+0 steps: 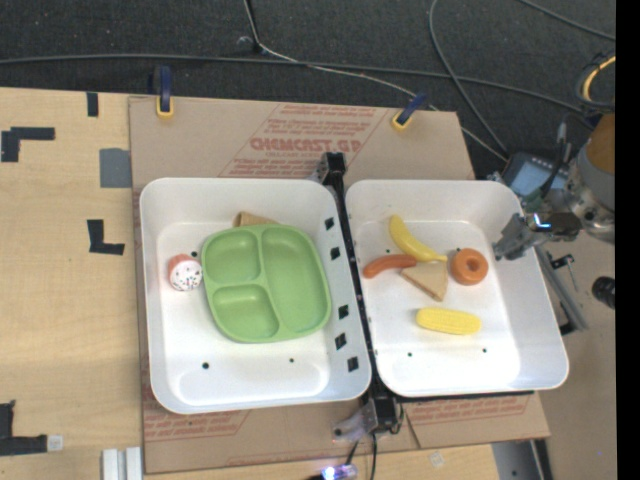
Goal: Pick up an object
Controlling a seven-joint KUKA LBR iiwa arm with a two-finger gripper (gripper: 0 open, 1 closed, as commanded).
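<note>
At the far right edge of the right bin [520, 298], the gripper [512, 240] hangs just over the bin's rim. Its dark fingers point down and to the left. I cannot tell if they are open or closed, and nothing shows between them. The grey arm [590, 183] comes in from the right side.

The thing nearest the gripper is a small orange donut [468, 266]. It lies in the right bin, just left of the gripper, but not touching it. Left of the donut is a yellow banana [412, 239], lying at a slant. A tan wedge of bread [428, 282] sits just near of the banana, touching its end. A red hot dog [388, 265] lies to the left of the bread, close to the wall between the two bins. A yellow corn cob [448, 320] lies on its side nearer to us, apart from the other food.

The left bin [240, 383] holds a green tray [266, 282] with three parts. A brown thing [255, 220] peeks out from under the tray's far edge. A little white ball with red spots [185, 274] sits just left of the tray.

Both bins rest on a sheet of brown cardboard [300, 138], held at its far edge by clamps.
</note>
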